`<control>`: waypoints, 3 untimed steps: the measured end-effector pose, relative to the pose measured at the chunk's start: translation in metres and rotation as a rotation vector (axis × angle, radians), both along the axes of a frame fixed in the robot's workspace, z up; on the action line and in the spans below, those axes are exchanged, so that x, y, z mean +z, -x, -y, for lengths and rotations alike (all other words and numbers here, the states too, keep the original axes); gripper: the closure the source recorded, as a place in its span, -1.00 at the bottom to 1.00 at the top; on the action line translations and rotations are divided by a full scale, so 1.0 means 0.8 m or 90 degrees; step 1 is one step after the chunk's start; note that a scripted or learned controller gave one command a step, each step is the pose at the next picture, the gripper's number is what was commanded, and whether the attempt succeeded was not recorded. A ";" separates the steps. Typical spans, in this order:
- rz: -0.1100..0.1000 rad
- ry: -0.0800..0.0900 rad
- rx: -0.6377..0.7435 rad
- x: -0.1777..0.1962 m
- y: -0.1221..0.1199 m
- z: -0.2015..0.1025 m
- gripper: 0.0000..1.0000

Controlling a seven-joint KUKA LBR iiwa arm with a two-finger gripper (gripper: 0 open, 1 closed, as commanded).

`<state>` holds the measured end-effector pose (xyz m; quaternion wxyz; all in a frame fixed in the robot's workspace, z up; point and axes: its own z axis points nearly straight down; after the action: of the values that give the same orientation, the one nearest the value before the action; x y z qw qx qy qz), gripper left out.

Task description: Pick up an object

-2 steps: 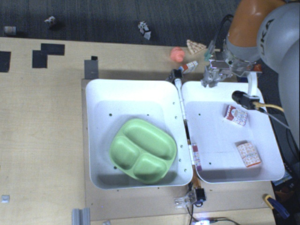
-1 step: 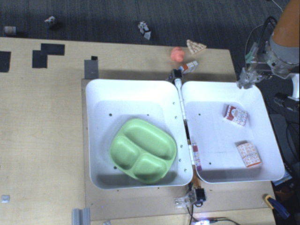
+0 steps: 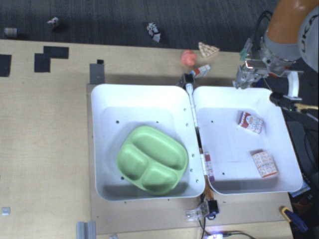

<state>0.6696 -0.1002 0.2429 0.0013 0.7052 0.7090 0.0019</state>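
Green, smooth and glossy, a moulded plastic plate (image 3: 152, 159) with three rounded compartments lies tilted in the left bin (image 3: 104, 108), towards its near side. The bin itself is shallow white plastic with soft rounded corners, and its twin, the right bin (image 3: 224, 133), sits just beside it with their rims touching along the middle.

In the right bin we see two small flat cartons, both printed red and white. One carton (image 3: 249, 122) lies near the far right part of the floor, the other carton (image 3: 264, 164) nearer us and close to the right wall; the two are apart from each other and neither touches the arm.

The gripper (image 3: 244, 78) hangs at the far rim of the right bin — above its upper right corner, with nothing visible between the jaws. Whether the jaws stand open or closed we cannot tell. Above it the arm shows its orange band (image 3: 294, 11).

The desk (image 3: 45, 148) is pale wood grain with a few black patches at the left. Beyond the bins lie a pink ball (image 3: 188, 58) and a wedge-shaped toy (image 3: 208, 49); farther back is dark ribbed flooring (image 3: 109, 9) — scattered with small bits.
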 end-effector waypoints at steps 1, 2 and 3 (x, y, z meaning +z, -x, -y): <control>0.000 0.000 0.000 -0.015 0.000 -0.039 1.00; 0.000 0.000 0.000 -0.020 0.000 -0.092 1.00; 0.000 0.000 0.000 -0.020 0.000 -0.091 -1.00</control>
<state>0.6693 -0.0272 0.2272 0.0012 0.7052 0.7090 0.0015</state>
